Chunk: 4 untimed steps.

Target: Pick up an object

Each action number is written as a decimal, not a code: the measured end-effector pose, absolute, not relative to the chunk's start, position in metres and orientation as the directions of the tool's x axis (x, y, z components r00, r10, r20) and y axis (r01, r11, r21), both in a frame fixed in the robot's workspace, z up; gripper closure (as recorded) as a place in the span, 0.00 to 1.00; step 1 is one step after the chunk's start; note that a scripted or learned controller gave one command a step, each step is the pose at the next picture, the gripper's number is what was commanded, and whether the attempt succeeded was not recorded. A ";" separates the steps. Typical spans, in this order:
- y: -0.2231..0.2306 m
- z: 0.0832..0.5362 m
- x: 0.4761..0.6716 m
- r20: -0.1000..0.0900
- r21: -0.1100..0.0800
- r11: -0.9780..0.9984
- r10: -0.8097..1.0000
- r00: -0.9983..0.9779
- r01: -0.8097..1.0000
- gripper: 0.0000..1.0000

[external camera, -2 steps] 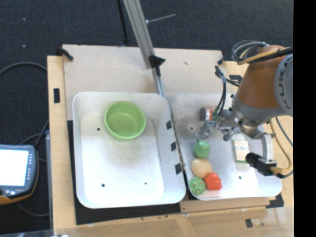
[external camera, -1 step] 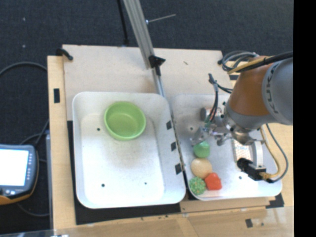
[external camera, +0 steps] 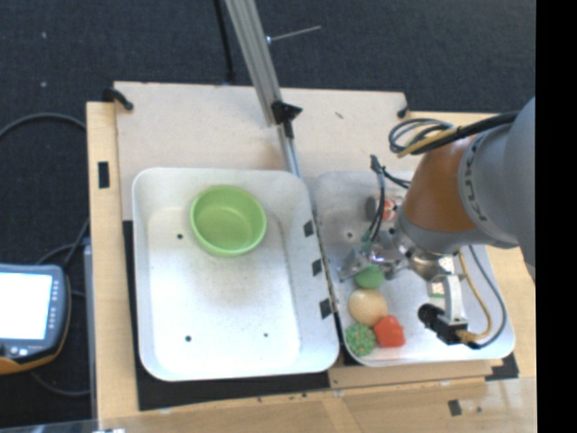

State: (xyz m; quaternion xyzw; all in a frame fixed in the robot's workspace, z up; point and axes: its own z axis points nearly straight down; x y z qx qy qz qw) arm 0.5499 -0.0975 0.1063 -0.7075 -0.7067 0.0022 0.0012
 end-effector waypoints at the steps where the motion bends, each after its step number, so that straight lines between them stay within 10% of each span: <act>1: -0.098 0.120 0.552 0.000 0.003 -0.006 1.000 0.006 1.000 1.00; 4: -0.109 0.290 0.554 -0.002 0.008 0.003 1.000 -0.003 1.000 1.00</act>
